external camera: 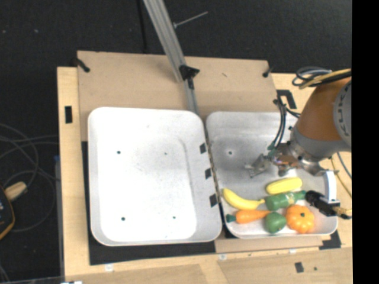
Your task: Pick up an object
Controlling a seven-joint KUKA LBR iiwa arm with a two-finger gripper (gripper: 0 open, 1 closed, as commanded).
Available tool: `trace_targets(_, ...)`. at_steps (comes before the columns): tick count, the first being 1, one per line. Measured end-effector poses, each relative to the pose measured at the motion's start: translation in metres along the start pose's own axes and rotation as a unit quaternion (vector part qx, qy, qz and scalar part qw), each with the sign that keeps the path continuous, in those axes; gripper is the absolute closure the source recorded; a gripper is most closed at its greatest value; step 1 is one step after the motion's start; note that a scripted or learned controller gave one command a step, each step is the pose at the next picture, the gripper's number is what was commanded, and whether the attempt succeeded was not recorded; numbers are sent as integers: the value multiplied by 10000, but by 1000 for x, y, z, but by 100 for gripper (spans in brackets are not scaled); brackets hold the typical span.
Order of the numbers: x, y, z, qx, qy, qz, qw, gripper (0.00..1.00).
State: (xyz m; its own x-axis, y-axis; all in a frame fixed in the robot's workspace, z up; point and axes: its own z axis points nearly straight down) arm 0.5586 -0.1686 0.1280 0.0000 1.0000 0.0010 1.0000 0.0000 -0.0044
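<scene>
Sitting side by side on the bench (136, 81) are two shallow white bins. Of these the left bin (148, 173) shows bare, speckled floor. Along the near edge of the right bin (237, 135) lies a cluster of toy produce: a yellow banana (240, 199) toward its near-left corner, a yellow corn cob (283, 186) above a green cucumber (283, 199), an orange carrot (251, 215), an orange pumpkin (300, 218) by the near-right corner, and a small green pepper (274, 222). Over that bin's middle hangs the gripper (259, 165), fingers a little apart, nothing between them, well clear of the produce.
</scene>
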Motion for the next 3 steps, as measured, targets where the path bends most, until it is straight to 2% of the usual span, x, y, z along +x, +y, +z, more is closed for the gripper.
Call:
trace_targets(1, 0, 0, 28, -19, -7, 3, 10000, 0)
trace_targets(2, -1, 1, 16, -38, -8, 10, 10000, 100)
trace_targets(3, 5, -1, -44, -51, -11, -1, 10000, 100)
